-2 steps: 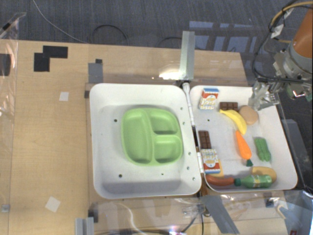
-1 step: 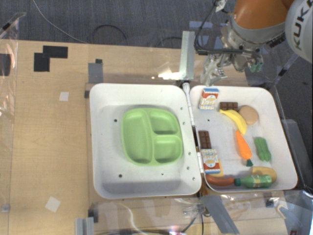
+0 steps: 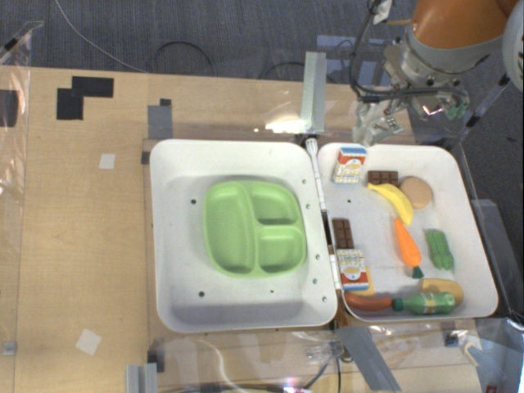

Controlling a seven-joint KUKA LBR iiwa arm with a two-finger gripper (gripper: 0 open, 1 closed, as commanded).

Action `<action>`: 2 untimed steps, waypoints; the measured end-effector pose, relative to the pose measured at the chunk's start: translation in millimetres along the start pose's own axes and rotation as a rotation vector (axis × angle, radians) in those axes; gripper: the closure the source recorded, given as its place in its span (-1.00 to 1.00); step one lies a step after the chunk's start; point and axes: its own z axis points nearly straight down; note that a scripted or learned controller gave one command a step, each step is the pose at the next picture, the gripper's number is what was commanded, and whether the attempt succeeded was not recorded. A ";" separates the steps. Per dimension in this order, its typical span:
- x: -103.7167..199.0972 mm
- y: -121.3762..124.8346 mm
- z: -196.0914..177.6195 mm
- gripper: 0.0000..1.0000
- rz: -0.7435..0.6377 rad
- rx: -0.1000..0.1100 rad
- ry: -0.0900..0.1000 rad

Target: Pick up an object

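The right bin point(image 3: 467, 188) holds several toy foods. Along its left side lie a small milk carton point(image 3: 350, 164), a brown chocolate bar point(image 3: 342, 233) and a second carton point(image 3: 353, 268). A banana point(image 3: 395, 201), a round bun point(image 3: 416, 191) and another chocolate bar point(image 3: 382, 178) lie toward the back. An orange carrot point(image 3: 407, 242) and a green cucumber point(image 3: 440, 249) lie mid-bin. A red sausage point(image 3: 370, 302) and a green bottle point(image 3: 426, 303) rest at the front. My gripper point(image 3: 374, 128) hangs above the bin's back rim, just behind the milk carton, with nothing seen in it.
A green divided tray point(image 3: 254, 228) sits in the left bin point(image 3: 176, 301). A metal post point(image 3: 313, 92) stands behind the wall between the bins. Cables hang beside the wrist at the upper right. The tan bench point(image 3: 74, 244) stretches off to the left.
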 end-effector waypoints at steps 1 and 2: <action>-2.8 0.3 -14.6 1.00 -0.001 0.004 -0.013; -5.3 0.6 -28.7 1.00 -0.001 0.007 -0.025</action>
